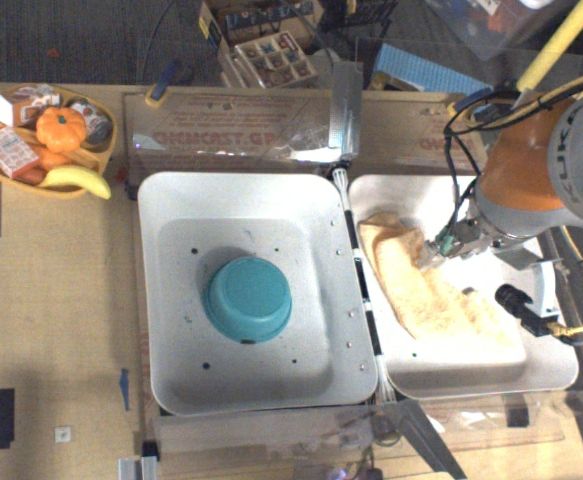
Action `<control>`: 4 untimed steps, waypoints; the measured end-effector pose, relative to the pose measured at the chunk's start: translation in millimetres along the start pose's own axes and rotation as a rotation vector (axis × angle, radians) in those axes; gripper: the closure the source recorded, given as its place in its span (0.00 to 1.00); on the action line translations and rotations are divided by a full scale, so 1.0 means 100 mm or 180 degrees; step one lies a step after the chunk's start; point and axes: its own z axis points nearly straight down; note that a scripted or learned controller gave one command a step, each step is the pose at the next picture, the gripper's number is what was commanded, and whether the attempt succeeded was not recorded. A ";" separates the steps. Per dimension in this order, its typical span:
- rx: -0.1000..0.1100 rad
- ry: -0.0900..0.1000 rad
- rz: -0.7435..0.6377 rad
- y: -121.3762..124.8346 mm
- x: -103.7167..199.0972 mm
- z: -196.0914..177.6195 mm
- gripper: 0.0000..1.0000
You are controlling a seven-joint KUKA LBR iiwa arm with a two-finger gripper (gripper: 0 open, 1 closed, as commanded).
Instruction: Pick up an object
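Over the right bin: the arm reaches in from the right and its gripper sits low over the tan cloth.
Left bin: well off to the jaws' left, past the divider; a teal bowl sits mid-floor with bare floor all round it, the roomiest place to work.
Right bin: the cloth covers most of its floor; the free strip lies beyond the jaws, toward the far wall.
Tan cloth: directly beneath and just in front of the jaws, lying flat and limp.
Jaws: I cannot tell whether they stand open or closed; nothing visible is held.
Risk: a flat cloth offers no raised edge, so I judge a pinch may close on nothing or slide off.
Edge risk: the divider stands near the jaws' left, and a sideways drift could clip it.
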 end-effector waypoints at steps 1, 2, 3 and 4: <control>0.0001 0.0001 0.0000 0.00 0.00 0.00 0.00; 0.0027 0.0011 -0.0207 0.46 0.03 0.23 0.00; 0.0011 0.0008 -0.0216 0.49 0.04 0.11 1.00; 0.0011 0.0007 -0.0217 0.49 0.04 0.11 0.00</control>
